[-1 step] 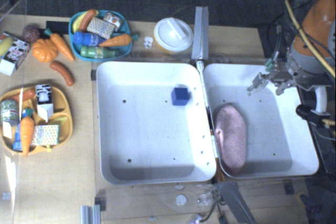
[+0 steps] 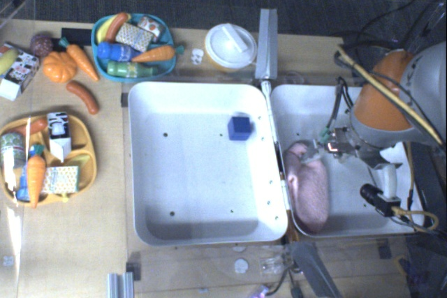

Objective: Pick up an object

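Pink soft pouch-like object (image 2: 308, 186) lies in the right white bin (image 2: 346, 220), pressed along that bin's left wall, stretched from about the middle of the wall down toward the near left corner. You can count nothing as picked yet: it rests flat on the bin floor, and the claw (image 2: 334, 144) hangs just beside its upper end, over the middle of the bin, with nothing visibly between its parts. You cannot tell from here whether the claw is wide or narrow; the wrist and cables crowd it. The whole grasp and lift are left, as far as I can judge. It looks limp, rounded and mottled pink, likely to sag when raised. Your other candidate, a small blue cube (image 2: 239, 128), sits in the left white bin (image 2: 160, 220) toward its far right corner.
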Controlling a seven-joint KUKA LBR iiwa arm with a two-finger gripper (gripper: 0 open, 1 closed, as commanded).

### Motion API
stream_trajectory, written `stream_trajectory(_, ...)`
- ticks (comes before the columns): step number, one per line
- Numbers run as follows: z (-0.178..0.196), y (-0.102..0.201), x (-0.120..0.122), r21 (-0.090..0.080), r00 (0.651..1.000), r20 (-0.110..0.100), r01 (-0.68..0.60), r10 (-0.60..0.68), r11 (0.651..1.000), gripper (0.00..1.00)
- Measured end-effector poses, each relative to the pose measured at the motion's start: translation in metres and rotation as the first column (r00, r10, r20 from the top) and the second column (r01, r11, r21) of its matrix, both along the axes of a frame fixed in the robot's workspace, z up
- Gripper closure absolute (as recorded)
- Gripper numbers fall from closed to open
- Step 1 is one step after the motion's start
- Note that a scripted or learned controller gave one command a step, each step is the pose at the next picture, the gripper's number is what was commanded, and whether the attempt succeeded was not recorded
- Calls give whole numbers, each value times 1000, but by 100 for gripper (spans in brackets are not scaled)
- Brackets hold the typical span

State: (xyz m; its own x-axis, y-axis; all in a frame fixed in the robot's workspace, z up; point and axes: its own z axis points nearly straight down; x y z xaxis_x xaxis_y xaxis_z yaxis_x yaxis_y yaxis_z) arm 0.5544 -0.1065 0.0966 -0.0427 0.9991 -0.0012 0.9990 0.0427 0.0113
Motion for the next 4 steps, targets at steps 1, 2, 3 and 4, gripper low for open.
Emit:
stream_trajectory(1,-5,21,56,-2,998,7,-66,66,998,0)
stream_trajectory(2,7,23,58,1,998,12,-69,69,998,100)
stream_trajectory(3,97,52,116,-2,864,-7,-503,503,864,100)
stream_trajectory(4,97,0,116,-4,798,-7,-603,603,798,100)
